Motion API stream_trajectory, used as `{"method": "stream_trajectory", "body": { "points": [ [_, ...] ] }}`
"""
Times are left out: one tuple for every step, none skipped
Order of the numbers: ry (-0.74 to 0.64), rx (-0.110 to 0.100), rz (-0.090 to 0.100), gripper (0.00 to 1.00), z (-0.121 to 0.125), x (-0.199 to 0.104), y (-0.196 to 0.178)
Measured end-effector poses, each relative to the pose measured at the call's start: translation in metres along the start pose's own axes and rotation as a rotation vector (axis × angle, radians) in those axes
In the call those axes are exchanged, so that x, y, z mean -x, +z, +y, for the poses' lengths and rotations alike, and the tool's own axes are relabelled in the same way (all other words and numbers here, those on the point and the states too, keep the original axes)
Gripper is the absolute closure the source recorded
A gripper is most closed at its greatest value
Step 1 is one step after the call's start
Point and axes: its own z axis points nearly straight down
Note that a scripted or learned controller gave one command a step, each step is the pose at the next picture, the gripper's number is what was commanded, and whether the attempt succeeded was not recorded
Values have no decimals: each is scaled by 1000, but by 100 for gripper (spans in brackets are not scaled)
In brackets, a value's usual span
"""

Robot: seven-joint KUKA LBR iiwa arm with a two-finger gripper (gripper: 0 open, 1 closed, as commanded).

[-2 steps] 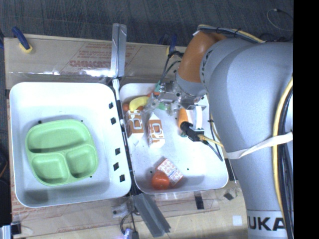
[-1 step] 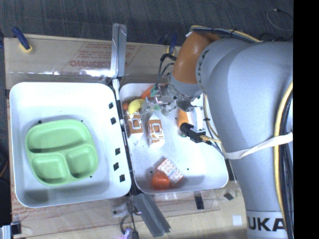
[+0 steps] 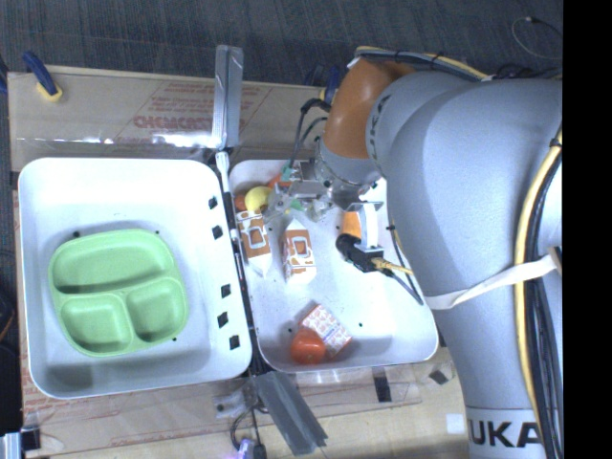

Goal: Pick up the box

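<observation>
Three small boxes lie in the right bin (image 3: 406,325). Two are white cartons with orange-brown print, one (image 3: 252,240) by the bin's left wall and the other (image 3: 298,255) near the middle. The third is a box with a red and white pattern (image 3: 328,325), near the front. My gripper (image 3: 298,195) hangs over the back of the right bin, just behind the middle carton and to the right of a yellow fruit (image 3: 256,199). No box shows in its grasp. The grey arm hides the bin's right side.
A red round fruit (image 3: 306,349) lies against the patterned box at the front of the right bin. An orange item (image 3: 351,224) sits partly under the wrist. The left bin (image 3: 38,194) holds a green divided tray (image 3: 117,291).
</observation>
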Motion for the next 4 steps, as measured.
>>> {"method": "stream_trajectory", "body": {
  "points": [
    [-6,-6,4,100,-1,-3,-8],
    [-6,-6,4,0,-1,-3,-8],
    [-268,26,10,0,4,-4,-171],
    [-315,24,10,0,-28,18,-23]
  ]
}}
